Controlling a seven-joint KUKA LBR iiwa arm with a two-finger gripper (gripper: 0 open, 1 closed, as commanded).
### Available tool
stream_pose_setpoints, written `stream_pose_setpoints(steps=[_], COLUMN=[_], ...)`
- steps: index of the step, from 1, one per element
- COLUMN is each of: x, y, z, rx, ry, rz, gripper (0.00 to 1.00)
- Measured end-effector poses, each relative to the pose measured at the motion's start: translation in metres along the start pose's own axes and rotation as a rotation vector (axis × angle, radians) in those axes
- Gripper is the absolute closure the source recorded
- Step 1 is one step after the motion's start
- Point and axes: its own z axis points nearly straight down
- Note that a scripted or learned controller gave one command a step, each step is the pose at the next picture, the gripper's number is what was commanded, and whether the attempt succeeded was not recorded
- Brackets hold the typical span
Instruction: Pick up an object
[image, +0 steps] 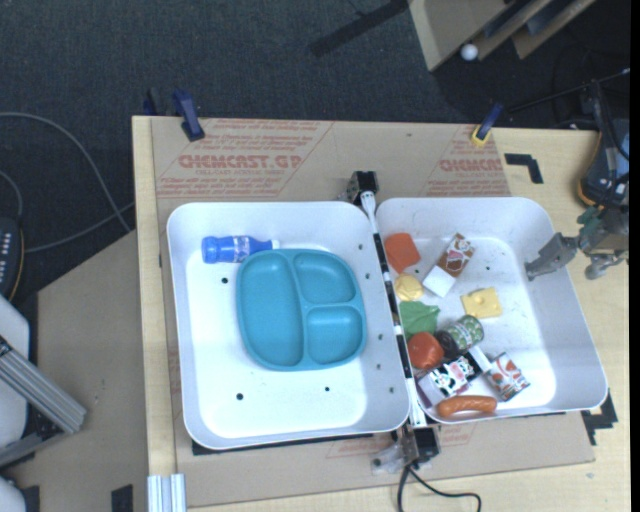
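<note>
- We count two white bins side by side: the left bin (200, 390) and the right bin (560, 340).
- We count one blue divided plate (300, 307) and one blue bottle (235, 247), both in the left bin; the bottle lies on its side just beside the plate's upper left edge.
- In the right bin we count about ten small things, bunched toward its left and lower side: an orange block (402, 252), a brown-and-white carton (456, 255), a white block (438, 282), a yellow lump (408, 288), a yellow cheese wedge (481, 303), a green piece (420, 318), a can (464, 332), a red tomato (425, 350), a black-and-white carton (450, 377), a red-and-white packet (507, 377) and a sausage (466, 406).
- The gripper (572, 253) sits at the right bin's upper right rim, well apart from the pile; we see nothing between its fingers, and we cannot tell how far apart they are.
</note>
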Motion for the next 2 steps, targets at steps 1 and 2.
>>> stream_pose_setpoints(steps=[1,2], x=[0.026,0.038], y=[0.047,0.032], z=[0.094,0.179], rx=[0.002,0.000], ry=[0.001,0.000], rz=[-0.001,0.000], gripper=[0.00,0.00])
